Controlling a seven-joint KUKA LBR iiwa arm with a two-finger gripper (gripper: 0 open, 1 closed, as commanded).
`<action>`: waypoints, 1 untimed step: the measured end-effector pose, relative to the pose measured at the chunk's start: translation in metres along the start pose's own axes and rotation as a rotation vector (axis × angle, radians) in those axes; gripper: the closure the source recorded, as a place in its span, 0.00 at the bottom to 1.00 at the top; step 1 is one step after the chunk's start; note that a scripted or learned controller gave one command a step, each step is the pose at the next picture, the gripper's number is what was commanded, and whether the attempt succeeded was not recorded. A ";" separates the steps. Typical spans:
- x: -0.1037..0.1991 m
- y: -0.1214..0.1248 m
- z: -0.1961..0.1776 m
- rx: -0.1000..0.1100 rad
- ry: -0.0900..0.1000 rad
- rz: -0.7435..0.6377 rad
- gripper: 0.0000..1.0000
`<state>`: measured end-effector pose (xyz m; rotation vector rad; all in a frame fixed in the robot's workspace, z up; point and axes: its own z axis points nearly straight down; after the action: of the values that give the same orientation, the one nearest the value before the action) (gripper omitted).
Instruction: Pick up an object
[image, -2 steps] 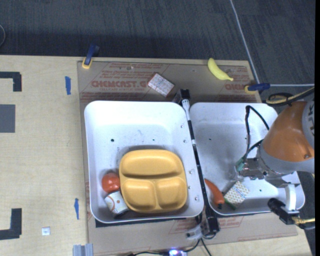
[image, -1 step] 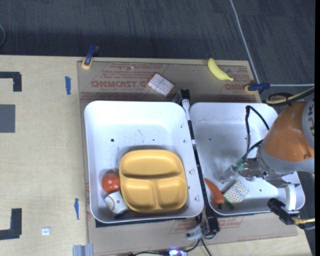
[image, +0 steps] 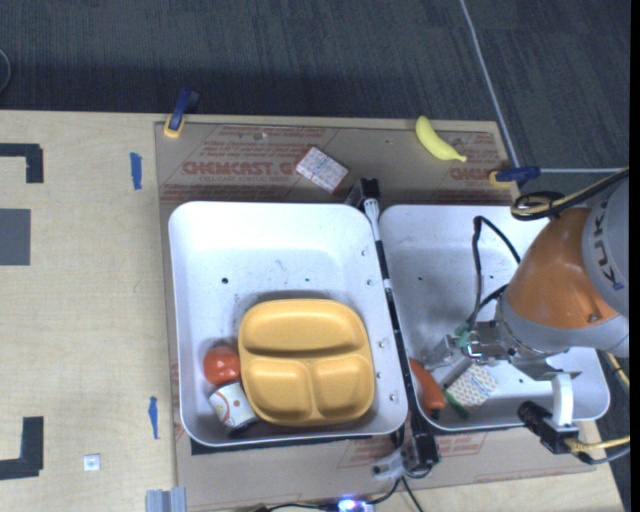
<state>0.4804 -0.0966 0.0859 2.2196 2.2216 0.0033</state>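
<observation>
My gripper (image: 462, 352) is down in the right bin (image: 440, 250), near its front left part, hanging from the grey arm with the orange band (image: 560, 280). Just below it lies a small white patterned packet (image: 473, 384), with a green piece at its lower edge. An orange carrot-like object (image: 429, 388) lies against the bin's front left wall, beside the packet. In the left bin (image: 270, 235) a yellow sectioned tray (image: 305, 358) lies upside down. A red-orange ball (image: 220, 363) and a white-and-orange cup-like object (image: 231, 403) sit at its left.
A yellow banana (image: 439, 139) and a small patterned card (image: 321, 168) lie on the cardboard behind the bins. A black cable (image: 490, 260) loops over the right bin. Blue clamps (image: 181, 110) hold the cardboard's corners.
</observation>
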 end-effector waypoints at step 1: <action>0.003 0.000 0.000 -0.001 -0.001 0.002 0.00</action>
<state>0.4805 -0.0931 0.0858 2.2212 2.2182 0.0027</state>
